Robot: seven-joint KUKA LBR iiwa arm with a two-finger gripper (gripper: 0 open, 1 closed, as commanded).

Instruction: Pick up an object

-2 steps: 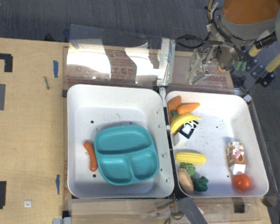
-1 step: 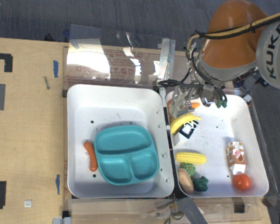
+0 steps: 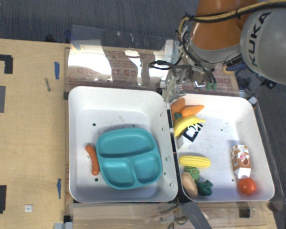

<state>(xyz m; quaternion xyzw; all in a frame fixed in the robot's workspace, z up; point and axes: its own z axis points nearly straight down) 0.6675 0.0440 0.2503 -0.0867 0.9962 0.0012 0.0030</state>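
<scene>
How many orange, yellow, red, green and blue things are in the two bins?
Orange: 2, carrot, sausage
Yellow: 2, banana, corn
Red: 1, tomato
Green: 1, broccoli
Blue: 1, tray
Total: 7

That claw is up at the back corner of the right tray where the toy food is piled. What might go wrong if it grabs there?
Probably two things. The orange toy carrot and yellow toy banana lie touching, so the claw may nudge both and lift neither. They also sit tight against the right white bin wall beside the left white bin, so the claw might strike that rim.
</scene>
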